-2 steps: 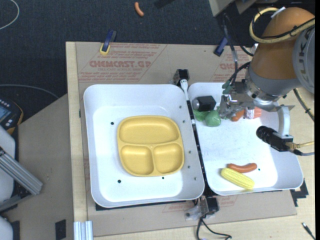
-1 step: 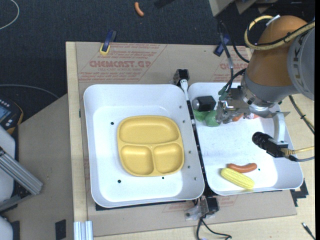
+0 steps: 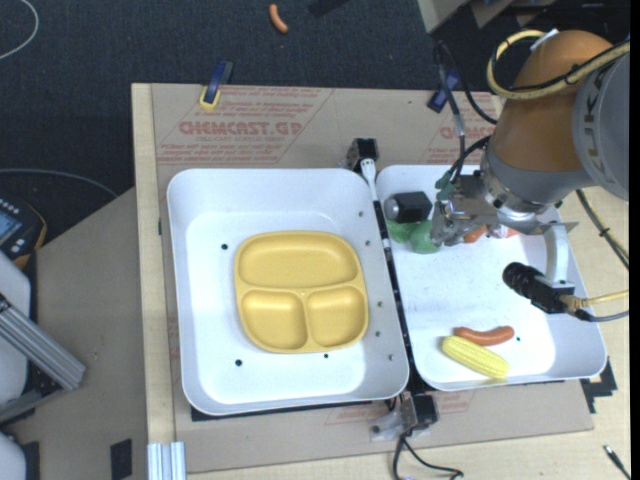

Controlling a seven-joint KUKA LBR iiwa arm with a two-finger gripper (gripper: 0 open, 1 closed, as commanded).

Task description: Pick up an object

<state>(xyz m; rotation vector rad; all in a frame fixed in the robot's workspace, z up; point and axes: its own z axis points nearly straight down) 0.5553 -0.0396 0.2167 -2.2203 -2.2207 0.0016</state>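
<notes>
In the right bin (image 3: 560,353), a yellow corn cob (image 3: 475,356) lies near the front edge with a red-orange sausage (image 3: 484,335) just behind it. A green object (image 3: 413,235) sits at the bin's back left, partly covered by a small black and grey object (image 3: 407,206). My gripper (image 3: 452,220) hangs low over the back of this bin, right beside the green object. A bit of orange-red (image 3: 497,233) shows under the wrist, mostly hidden. The left bin (image 3: 200,278) holds a yellow divided plate (image 3: 300,290).
A black fitting with a yellow cable (image 3: 540,290) hangs off the arm over the right bin's middle right. The arm's grey and orange body (image 3: 550,108) covers the bin's back right corner. Clamps and cables sit along the cardboard base around both bins.
</notes>
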